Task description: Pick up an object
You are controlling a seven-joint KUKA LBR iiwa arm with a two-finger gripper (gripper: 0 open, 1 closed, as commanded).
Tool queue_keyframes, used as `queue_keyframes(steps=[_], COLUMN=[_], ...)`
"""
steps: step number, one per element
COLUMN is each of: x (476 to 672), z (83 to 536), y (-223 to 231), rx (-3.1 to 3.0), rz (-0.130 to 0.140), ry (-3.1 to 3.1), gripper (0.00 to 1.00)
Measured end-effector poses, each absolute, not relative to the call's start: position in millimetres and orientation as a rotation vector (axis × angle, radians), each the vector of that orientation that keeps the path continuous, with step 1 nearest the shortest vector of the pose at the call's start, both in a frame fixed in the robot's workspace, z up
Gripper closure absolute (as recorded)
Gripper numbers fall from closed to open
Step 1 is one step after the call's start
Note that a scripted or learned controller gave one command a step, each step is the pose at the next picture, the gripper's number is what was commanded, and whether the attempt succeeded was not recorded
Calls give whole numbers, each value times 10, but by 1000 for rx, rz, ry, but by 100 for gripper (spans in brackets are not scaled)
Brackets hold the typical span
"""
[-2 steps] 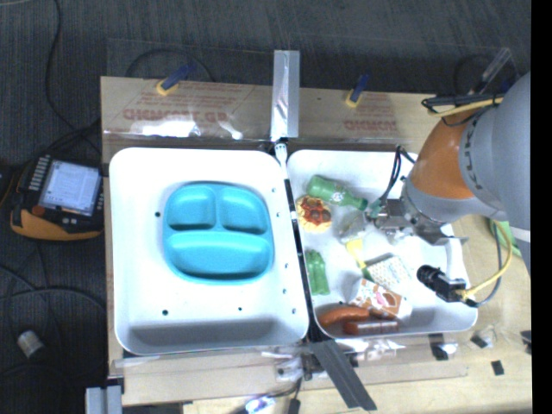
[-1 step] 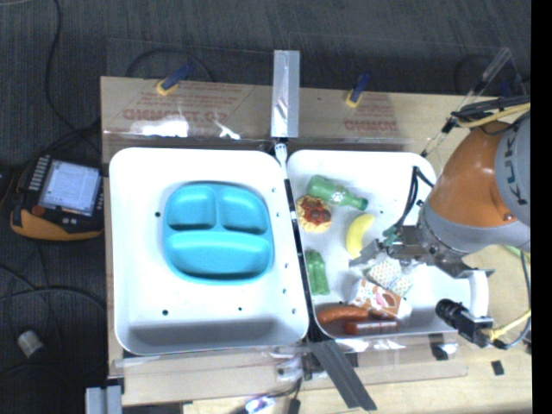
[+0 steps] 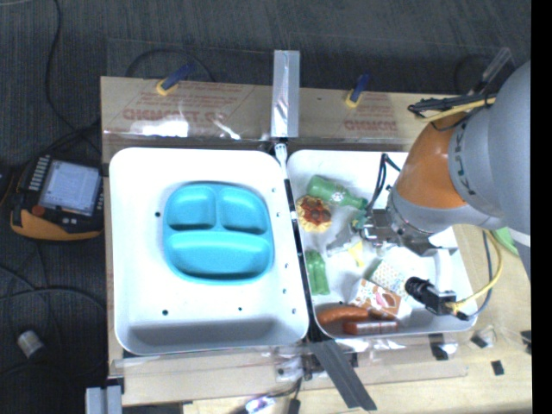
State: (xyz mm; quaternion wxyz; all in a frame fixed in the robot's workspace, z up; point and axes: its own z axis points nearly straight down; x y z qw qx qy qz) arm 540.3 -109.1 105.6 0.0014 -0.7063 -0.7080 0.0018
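Crowded right bin, roomier left bin

The blue divided tray (image 3: 217,231) fills the middle of the left bin (image 3: 138,317), leaving bare floor around it. In the right bin (image 3: 461,270), the arm (image 3: 457,175) overhangs the centre; green bottle (image 3: 335,193), food toy (image 3: 314,212) and sausage (image 3: 355,316) crowd the left side and near edge.
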Motion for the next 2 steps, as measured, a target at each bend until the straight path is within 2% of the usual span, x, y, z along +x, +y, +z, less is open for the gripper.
queue_keyframes(steps=[1, 2], x=[5183, 5640], z=[1826, 1824], y=[-532, -844], rx=[-2408, -2407], rz=[6, 8], ry=[-2015, -2018], gripper=[0, 0])
